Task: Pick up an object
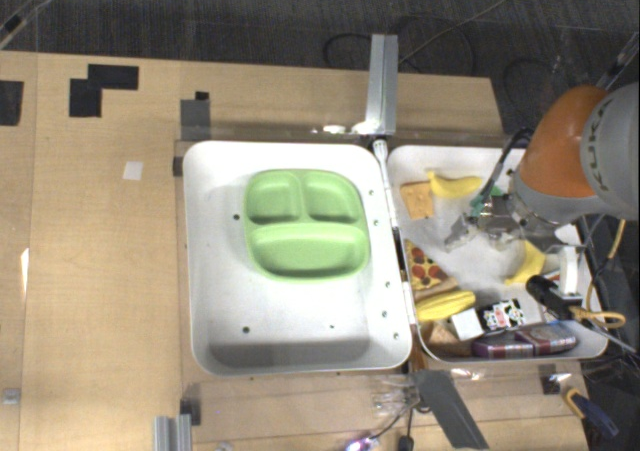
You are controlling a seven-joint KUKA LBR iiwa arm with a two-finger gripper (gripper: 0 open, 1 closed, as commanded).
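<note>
My gripper: low over the middle of the right bin; whether my fingers are apart or together I cannot tell, and I see nothing between them.
Under me: bare white floor of the right bin, with items ringed around it.
Yellow piece: toward the far wall of the right bin, just beyond my gripper.
Cracker square: beside the yellow piece, near the right bin's far left corner.
Pizza slice: against the right bin's left wall, nearer than my gripper.
Yellow bar: just nearer than the pizza slice.
Small box: toward the right bin's near wall.
Dark packet: along the near wall, touching the small box.
Green tray: in the left bin, well apart from the right bin's items.
My arm: orange band above the right bin's right side.
</note>
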